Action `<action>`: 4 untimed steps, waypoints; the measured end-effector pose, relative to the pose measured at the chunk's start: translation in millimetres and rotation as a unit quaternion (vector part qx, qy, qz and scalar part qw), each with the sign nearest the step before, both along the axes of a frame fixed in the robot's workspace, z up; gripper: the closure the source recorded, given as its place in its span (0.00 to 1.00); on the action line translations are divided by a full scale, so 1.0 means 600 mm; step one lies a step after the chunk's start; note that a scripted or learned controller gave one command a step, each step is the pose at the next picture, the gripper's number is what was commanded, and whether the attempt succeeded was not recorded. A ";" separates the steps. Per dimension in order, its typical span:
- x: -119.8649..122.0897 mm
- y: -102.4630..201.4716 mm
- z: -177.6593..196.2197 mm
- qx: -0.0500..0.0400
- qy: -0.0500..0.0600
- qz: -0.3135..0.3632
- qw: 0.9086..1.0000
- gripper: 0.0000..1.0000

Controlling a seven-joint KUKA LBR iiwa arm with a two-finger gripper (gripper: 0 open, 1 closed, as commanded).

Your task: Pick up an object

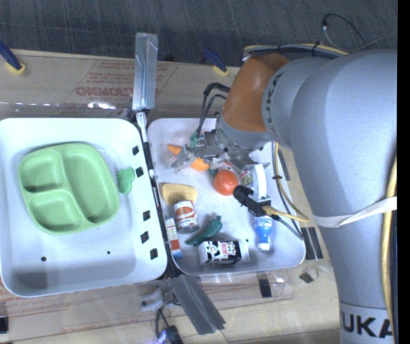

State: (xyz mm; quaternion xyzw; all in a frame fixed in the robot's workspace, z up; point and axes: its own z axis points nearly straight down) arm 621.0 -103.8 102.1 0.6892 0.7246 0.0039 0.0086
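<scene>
Grey pincer (pixel 191 154) over orange carrot (pixel 175 150), right bin (pixel 291 253)

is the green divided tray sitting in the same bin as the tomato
No, the green divided tray lies in the left bin, while the tomato is in the right bin.

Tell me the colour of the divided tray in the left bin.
Light green; the divided tray shows clearly in the camera view.

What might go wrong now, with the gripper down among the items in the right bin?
1. The gripper sits at the orange carrot, with the red tomato close by; a grasp may nudge the tomato away.
2. The can and yellow piece crowd nearby, so a bump could scatter them.
</scene>
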 end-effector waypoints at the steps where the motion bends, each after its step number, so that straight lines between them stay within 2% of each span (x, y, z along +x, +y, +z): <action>1: 0.001 -0.001 0.018 -0.001 0.000 0.002 1.000 1.00; 2: 0.001 -0.001 0.018 -0.001 0.000 0.002 1.000 0.00; 3: 0.015 0.010 -0.017 0.002 0.009 0.046 0.999 0.00; 4: 0.015 0.009 0.000 0.002 0.009 0.048 0.999 1.00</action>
